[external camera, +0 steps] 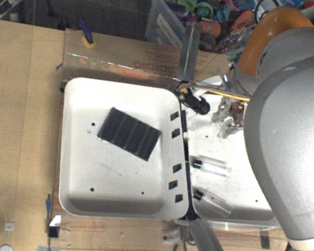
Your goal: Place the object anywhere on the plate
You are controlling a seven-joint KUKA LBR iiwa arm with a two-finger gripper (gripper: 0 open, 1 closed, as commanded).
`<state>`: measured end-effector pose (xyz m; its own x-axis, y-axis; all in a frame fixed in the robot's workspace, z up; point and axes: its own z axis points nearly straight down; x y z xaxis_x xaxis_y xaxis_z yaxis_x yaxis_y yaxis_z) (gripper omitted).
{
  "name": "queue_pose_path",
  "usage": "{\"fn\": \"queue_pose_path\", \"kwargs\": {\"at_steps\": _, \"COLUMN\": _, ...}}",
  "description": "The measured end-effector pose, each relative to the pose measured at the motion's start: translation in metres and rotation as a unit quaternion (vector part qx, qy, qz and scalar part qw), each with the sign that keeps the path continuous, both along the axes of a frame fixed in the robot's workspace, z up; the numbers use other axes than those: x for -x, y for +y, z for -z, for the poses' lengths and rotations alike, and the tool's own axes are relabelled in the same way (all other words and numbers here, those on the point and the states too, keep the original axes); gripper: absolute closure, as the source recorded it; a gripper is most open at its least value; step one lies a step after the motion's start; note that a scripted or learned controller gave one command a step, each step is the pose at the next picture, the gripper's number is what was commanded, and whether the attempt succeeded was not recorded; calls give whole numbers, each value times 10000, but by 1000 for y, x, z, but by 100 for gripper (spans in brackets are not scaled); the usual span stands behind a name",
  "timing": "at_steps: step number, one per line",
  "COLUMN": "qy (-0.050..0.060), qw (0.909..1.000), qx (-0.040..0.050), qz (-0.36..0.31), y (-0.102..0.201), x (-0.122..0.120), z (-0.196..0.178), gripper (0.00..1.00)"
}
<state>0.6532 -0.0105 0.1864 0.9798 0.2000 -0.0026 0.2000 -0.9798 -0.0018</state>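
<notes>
- The grey arm (295, 137) is reaching in from the right, its bulk covering most of the right bin (232, 206).
- The gripper (228, 120) is hanging low over the far part of that bin, just right of the divider (181, 149) between the bins; whether it is released or clenched I cannot tell.
- Two small clear items with dark ends, one (212, 167) in the middle and one (211, 201) nearer, are lying in the right bin, each with its long axis running left to right; which of them is the task's object I cannot say.
- Both are lying to the near side of the gripper, apart from it.
- A dark ribbed rectangular slab (129, 133), likely the plate, is lying tilted in the left bin (77, 192), well left of the gripper across the divider.
- Judging from this, any carry is going to run leftward over the divider.
</notes>
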Motion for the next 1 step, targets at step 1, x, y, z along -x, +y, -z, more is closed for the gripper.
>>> {"fn": "queue_pose_path", "kwargs": {"at_steps": 1, "qy": -18, "qw": 9999, "qx": 4, "qz": -121, "y": 29, "x": -2, "z": -78, "gripper": 100}}
